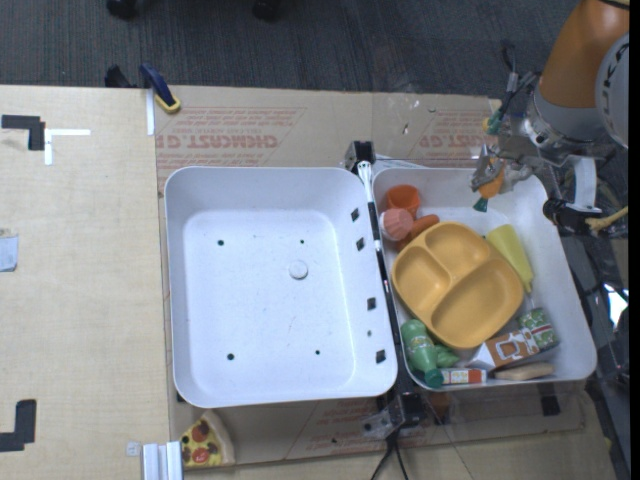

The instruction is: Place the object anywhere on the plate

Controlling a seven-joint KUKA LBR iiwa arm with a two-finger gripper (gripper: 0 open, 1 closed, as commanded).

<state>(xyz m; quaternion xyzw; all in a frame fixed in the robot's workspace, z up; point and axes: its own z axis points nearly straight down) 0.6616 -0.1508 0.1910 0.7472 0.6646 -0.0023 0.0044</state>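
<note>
A yellow-orange divided plate (460,283) lies tilted in the middle of the right bin (572,313), with nothing in its compartments. My gripper (488,183) hangs over the bin's far edge, up and to the right of the plate. A small orange toy with a green tip (484,190) sits between its fingers, so the gripper is shut on it. The toy is off the plate, above the bin's bare far floor.
Around the plate lie an orange cup (403,198), a peach ball (397,224), a yellow piece (510,251), a green bottle (420,348) and small cartons (520,343). The left bin (190,268) holds a small white disc (298,270). Cables run at the right.
</note>
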